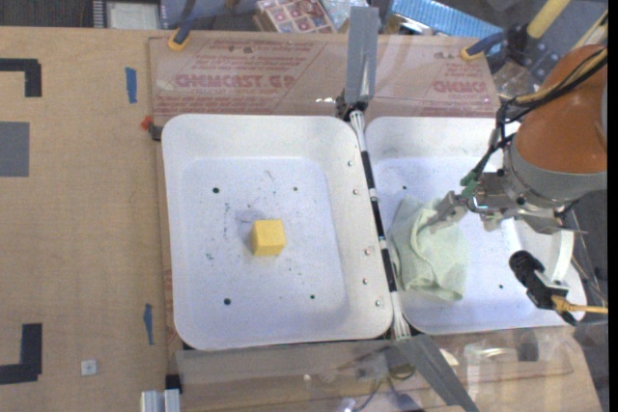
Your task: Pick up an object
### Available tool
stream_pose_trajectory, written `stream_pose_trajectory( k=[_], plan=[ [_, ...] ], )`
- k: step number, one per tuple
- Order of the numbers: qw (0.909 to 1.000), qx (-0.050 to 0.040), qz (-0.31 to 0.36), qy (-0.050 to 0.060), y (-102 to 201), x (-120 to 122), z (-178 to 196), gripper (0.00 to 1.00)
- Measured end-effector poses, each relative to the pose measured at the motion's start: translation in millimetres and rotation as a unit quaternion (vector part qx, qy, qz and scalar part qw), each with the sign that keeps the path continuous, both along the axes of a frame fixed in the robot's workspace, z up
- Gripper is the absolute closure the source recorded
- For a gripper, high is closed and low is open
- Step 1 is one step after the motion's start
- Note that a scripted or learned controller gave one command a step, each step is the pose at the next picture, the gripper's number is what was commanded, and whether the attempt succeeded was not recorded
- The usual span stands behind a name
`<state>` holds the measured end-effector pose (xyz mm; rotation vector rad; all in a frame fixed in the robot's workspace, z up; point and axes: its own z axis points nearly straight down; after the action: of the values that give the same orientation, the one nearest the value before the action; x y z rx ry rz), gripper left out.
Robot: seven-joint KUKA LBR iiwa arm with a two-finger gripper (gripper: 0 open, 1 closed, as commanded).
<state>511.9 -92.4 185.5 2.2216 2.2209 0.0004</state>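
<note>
Pale green cloth (pixel 432 251) under pincer (pixel 446 210), finger spread unclear; yellow block (pixel 269 237) apart.

Even overhead light, slightly soft focus

The white bins (pixel 193 145) are bright without glare; the yellow block (pixel 269 237) casts a faint shadow, and the clutter beyond the worktop (pixel 77 207) is dim.

1 camera hangs fixed above my bench (pixel 77 207), looking down aslant on 2 white bins (pixel 261 140); I reach in from its right.
</note>
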Motion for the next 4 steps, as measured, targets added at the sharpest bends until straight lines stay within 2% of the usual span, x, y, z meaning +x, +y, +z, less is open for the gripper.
stream_pose_trajectory(
  k=[1,2,3,4],
  plan=[
    [0.9945,0.0005,0.105,0.001,3,-21,-1,0.0],
    [0.9953,-0.0006,0.097,-0.001,21,7,-1,0.0],
    [0.9825,-0.0007,0.186,-0.001,-35,22,-33,0.0],
    [0.9822,0.0002,0.188,0.0,-14,-33,-38,0.0]
  ],
)
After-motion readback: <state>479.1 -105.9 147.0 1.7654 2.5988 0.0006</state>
